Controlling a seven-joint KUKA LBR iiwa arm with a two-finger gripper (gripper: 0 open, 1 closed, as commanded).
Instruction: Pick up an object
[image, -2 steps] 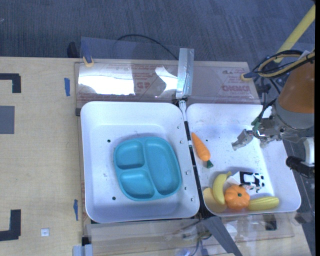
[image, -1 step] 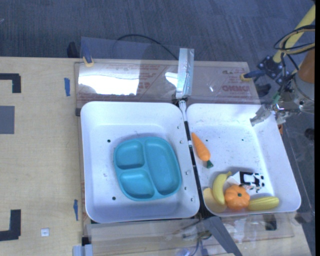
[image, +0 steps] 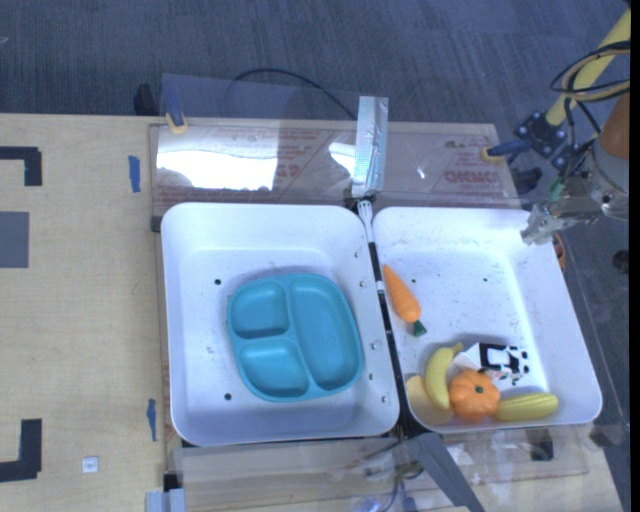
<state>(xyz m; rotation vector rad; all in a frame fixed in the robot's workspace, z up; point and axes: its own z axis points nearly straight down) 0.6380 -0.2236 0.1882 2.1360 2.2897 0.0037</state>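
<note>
The hand (image: 543, 222), whose state we cannot tell, hovers at the right bin's (image: 470, 250) far-right edge; we favour the isolated carrot (image: 401, 295), approached squarely.

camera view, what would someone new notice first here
The turquoise divided plate stands out, lying alone in the left bin. Next comes the bright toy food in the right bin: an orange carrot near its left wall, and a banana, a small pumpkin and a yellow piece huddled at its near edge.
</note>
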